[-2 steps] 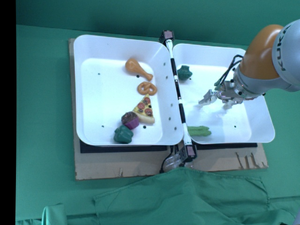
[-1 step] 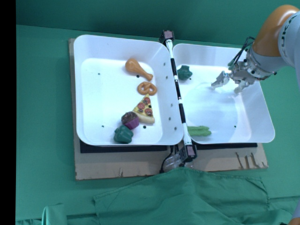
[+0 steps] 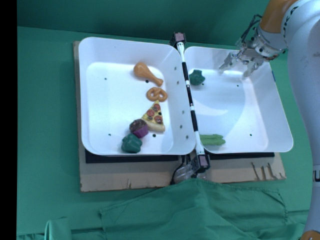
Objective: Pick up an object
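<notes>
While the gripper (image 3: 239, 66) hangs over the far part of the right bin (image 3: 280, 134), its fingers (image 3: 224, 64) are spread apart with nothing between them. It sits at the end of the grey arm (image 3: 304, 54), below the orange band (image 3: 280, 4), which reaches in from the right.

2 white bins lie side by side on a flat piece of cardboard (image 3: 100, 181) over a green cloth (image 3: 45, 109). A black and white rail (image 3: 189, 91) runs between them, with small dark fittings at each end.

The right bin holds 2 things. A dark green toy vegetable (image 3: 196, 77) rests near its far left corner, just beside the rail and well apart from the gripper. A light green pod (image 3: 212, 140) lies flat near its near left corner.

The left bin (image 3: 95, 59) holds 5 things, all in its right half. A chicken drumstick (image 3: 146, 72) lies farthest back, and a pretzel (image 3: 156, 94) lies just in front of it. A pizza slice (image 3: 154, 116) comes next, with a purple cupcake (image 3: 139, 128) touching its left edge. A dark green pepper (image 3: 131, 144) sits at the near rim, just in front of the cupcake.

No brand, label or writing can be read on anything.

A loose fold of green cloth (image 3: 200, 209) covers the front edge of the cardboard.
</notes>
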Motion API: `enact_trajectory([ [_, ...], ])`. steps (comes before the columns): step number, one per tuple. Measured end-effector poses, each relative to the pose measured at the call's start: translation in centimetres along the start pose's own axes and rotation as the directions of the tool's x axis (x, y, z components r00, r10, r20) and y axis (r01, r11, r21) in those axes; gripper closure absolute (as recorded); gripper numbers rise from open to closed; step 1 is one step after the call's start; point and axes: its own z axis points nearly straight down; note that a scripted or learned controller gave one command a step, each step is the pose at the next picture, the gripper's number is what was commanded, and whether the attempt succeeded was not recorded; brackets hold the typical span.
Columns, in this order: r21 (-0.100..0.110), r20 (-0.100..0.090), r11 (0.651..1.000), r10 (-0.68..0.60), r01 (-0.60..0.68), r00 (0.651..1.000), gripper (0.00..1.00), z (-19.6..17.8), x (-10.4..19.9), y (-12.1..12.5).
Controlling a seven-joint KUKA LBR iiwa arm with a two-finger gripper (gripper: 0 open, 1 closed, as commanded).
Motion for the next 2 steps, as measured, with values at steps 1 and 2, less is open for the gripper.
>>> enact_trajectory([
  [1, -0.011, 0.006, 1.000, 0.006, -0.006, 1.000, 1.00, -1.7, -0.3, 0.0],
  [2, -0.017, 0.011, 1.000, 0.008, -0.007, 1.000, 1.00, -3.1, -0.4, 0.2],
])
